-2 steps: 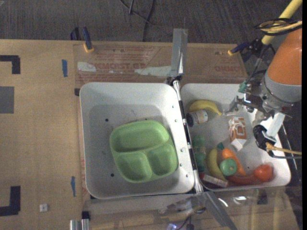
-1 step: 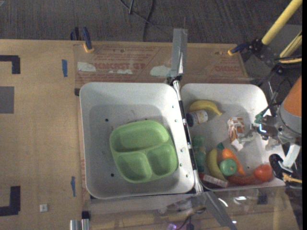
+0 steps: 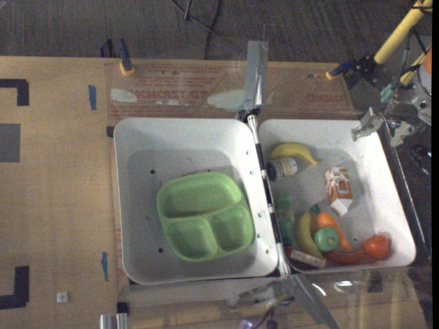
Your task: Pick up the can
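1. Bench (image 3: 55, 184): wooden top that carries both bins.
2. Left bin (image 3: 130, 142): white and shallow, with a green plate (image 3: 204, 214) lying flat in it. It plays no part in this job.
3. Right bin (image 3: 387, 190): white, set against the left bin along a shared wall. My target is in here.
4. Gripper (image 3: 368, 123): mine, at the right bin's far right corner, over the rim and well apart from everything inside. I cannot tell whether it is open or closed, and I see nothing held in it.
5. Banana (image 3: 293, 151): lies in the bin's far left part, just beyond the can and touching it or nearly so.
6. Carton (image 3: 339, 188): small, mid-bin, off to the can's right with bare floor between them.
7. Can (image 3: 284, 167): what I take to be the can, a small cylinder on its side with its dark end against the shared wall. It is not yet lifted.
8. Fruit heap: an orange (image 3: 325, 219), a green ball (image 3: 326, 238) and a tomato (image 3: 376, 247) crowd the near side, away from the can.
9. Step in hand, as I judge it: the approach, with no grasp begun.
10. Next move calls for: travel across the bin to the left, then a descent over the can with the grip set across its round body. I must keep clear of the banana behind it and the wall at its end.
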Tool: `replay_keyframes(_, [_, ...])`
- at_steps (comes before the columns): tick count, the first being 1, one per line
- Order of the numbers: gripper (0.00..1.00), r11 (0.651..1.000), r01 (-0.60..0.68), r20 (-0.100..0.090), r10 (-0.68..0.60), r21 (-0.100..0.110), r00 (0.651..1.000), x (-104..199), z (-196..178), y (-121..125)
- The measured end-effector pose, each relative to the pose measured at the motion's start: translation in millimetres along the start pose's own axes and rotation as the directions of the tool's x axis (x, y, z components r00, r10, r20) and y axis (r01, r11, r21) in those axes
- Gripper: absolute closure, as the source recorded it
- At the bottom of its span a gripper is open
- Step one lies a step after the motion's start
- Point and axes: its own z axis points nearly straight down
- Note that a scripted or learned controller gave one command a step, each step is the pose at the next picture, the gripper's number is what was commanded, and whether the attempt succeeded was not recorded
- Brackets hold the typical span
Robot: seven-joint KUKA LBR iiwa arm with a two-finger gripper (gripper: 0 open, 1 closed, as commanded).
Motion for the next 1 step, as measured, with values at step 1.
replay_keyframes(1, [0.00, 0.993, 0.117, 0.000, -0.117, -0.001, 0.993, -5.4, 147.8, -42.3])
